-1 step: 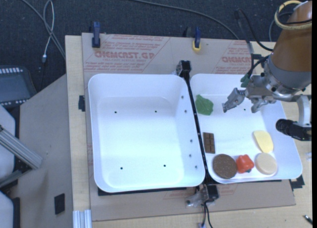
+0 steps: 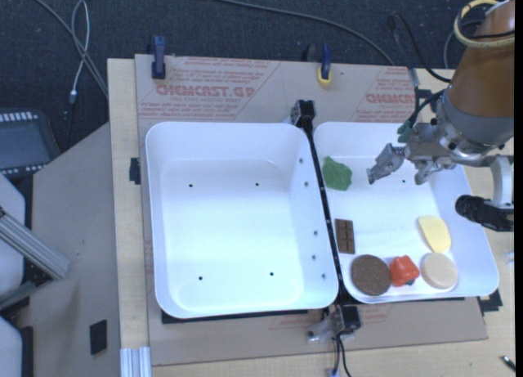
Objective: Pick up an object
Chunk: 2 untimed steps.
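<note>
My gripper (image 2: 402, 168) hangs over the back part of the right bin (image 2: 466, 281), its two fingers spread apart with nothing between them. A green leafy piece (image 2: 337, 174) lies to its left near the bin's divider. A small brown bar (image 2: 345, 235) lies further forward by the left wall. Along the front of the bin sit a brown round cookie (image 2: 371, 274), a red-orange piece (image 2: 403, 269) and a cream round piece (image 2: 439, 271). A yellow oval piece (image 2: 434, 232) lies just behind the cream one.
The left bin (image 2: 163, 228) stands beside the right one, sharing a black divider with a clamp (image 2: 304, 111) at the back. Blue and yellow clamps hold the cardboard sheet at the rear. A black fitting (image 2: 482, 210) juts in at the right bin's edge.
</note>
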Available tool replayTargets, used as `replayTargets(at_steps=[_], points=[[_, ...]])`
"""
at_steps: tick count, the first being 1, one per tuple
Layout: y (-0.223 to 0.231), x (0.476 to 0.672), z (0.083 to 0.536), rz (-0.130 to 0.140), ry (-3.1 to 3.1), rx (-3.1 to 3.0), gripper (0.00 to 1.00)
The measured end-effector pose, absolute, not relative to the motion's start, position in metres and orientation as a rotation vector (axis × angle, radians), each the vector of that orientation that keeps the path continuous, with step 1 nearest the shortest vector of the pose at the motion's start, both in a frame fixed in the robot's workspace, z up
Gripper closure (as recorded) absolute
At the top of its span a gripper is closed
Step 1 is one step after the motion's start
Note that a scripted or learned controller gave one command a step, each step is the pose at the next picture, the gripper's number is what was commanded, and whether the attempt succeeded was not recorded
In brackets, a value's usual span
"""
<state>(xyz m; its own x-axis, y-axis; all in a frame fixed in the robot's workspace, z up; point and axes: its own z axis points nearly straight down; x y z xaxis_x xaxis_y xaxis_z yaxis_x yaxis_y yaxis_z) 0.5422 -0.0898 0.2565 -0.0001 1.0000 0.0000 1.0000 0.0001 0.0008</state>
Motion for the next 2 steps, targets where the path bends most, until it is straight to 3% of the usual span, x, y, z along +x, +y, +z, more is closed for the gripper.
replayTargets(at_steps=[2], points=[[-0.096,0.535,0.154,-0.003,2.224,2.223,0.0]])
